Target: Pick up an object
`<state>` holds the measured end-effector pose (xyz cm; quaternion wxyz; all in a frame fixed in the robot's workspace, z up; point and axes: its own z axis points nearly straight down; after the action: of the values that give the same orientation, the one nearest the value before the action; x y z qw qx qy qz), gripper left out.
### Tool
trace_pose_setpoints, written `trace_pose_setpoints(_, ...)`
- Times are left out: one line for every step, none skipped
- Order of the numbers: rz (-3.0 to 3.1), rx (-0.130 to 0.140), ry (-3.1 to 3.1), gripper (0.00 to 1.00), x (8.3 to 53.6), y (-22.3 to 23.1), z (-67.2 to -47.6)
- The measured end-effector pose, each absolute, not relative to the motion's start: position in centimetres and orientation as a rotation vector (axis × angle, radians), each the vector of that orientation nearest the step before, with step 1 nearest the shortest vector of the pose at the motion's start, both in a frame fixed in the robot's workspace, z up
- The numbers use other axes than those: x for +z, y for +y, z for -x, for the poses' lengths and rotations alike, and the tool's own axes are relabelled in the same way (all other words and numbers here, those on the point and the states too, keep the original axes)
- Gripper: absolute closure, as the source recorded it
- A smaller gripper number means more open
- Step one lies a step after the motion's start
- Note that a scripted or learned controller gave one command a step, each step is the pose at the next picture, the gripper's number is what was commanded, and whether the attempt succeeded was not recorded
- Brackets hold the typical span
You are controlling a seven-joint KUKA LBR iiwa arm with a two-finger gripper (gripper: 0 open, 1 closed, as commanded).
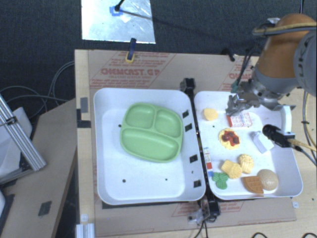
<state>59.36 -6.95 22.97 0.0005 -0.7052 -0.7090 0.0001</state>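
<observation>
1. The gripper (pixel 237 104) hangs over the far part of the right bin (pixel 292 182), just above a red-and-white packet (pixel 239 120); whether it grips anything cannot be told.
2. Nearby lie a yellow piece (pixel 210 114) and a red-and-yellow pizza toy (pixel 230 138).
3. Nearer sit a corn cob (pixel 245 162), waffle (pixel 253 184) and green piece (pixel 220 181).
4. The left bin (pixel 106 182) holds a green divided tray (pixel 151 132).
</observation>
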Motion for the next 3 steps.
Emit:
trace_pose_setpoints(2.220, 0.002, -2.220, 1.00, 23.6, -6.2, -53.9)
trace_pose_setpoints(2.216, 0.002, -2.223, 1.00, 22.7, -3.9, -49.7)
trace_pose_setpoints(2.220, 0.001, -2.222, 1.00, 22.3, -4.8, -48.1)
